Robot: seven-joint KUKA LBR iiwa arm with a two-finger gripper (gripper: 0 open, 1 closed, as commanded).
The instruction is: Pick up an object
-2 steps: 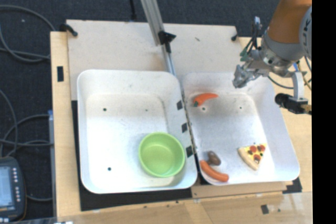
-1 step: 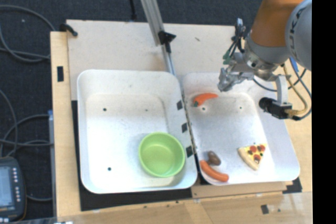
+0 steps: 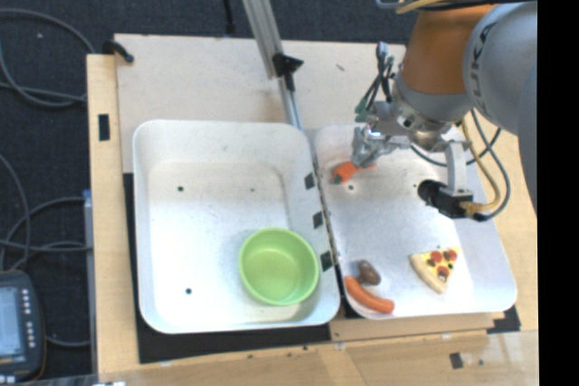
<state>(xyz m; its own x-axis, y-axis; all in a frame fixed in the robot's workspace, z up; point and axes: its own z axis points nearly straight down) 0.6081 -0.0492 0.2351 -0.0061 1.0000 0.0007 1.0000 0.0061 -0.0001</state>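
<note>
White bins sit side by side on the pale surface [image 3: 199,77], the left bin [image 3: 163,194] across the middle-left of the frame and the right bin [image 3: 470,221] across the middle-right. From the upper right the grey and orange arm [image 3: 452,41] reaches down over the right bin's upper-left corner.

A green bowl [image 3: 279,265] rests in the lower right of the left bin. A pizza slice [image 3: 435,268] lies in the lower right of the right bin, and along that bin's lower-left edge lie a sausage [image 3: 369,295] and a brown lump [image 3: 368,271].

An orange piece [image 3: 344,171] lies in the upper left of the right bin, close to the wall between the bins. This looks like the likeliest target. The end effector [image 3: 369,149] hangs just up and to the right of it, tips nearly on it; contact cannot be told. Its long axis seems to run left to right, tilted a little, though it is small.

Whether the end effector is open or closed cannot be told here, and nothing is seen gripped in it.
</note>
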